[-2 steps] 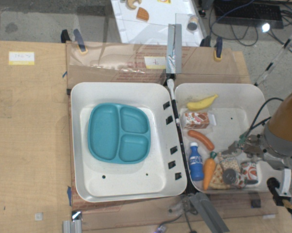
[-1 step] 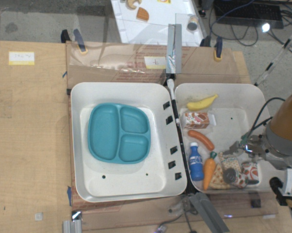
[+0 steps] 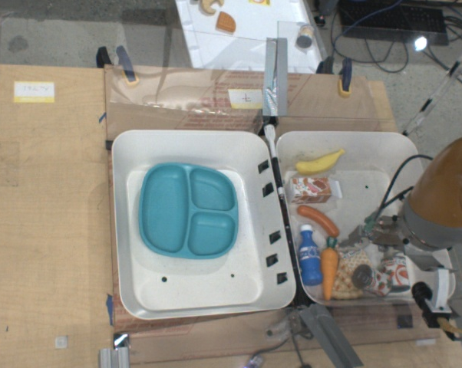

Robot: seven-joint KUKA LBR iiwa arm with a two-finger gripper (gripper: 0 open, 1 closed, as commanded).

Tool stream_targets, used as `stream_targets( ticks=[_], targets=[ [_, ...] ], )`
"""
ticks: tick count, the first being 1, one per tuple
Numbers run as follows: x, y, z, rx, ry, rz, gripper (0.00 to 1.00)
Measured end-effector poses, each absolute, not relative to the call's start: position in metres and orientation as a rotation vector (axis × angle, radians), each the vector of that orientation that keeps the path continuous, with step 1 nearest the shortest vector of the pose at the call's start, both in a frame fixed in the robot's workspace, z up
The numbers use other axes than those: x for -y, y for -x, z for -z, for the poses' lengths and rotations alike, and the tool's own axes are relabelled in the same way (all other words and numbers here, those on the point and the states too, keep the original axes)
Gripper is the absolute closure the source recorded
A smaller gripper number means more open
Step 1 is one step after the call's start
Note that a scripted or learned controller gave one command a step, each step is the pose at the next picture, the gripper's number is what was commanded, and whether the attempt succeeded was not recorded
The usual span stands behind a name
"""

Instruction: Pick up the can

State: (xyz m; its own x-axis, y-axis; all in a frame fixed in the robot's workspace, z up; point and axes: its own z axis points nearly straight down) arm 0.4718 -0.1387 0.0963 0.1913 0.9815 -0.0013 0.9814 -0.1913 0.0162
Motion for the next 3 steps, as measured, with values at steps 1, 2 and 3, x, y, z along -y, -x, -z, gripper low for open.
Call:
stream_targets(
  ticks=[1, 2, 3],
  targets=[
    [0.156, -0.472, -0.097, -2.056, -2.365, -0.020, 0.00],
    [0.185, -0.472, -0.097, -2.019, -2.396, -0.018, 0.00],
    [0.130, -0.471, -0.096, -1.997, -2.411, -0.014, 0.00]
  ],
)
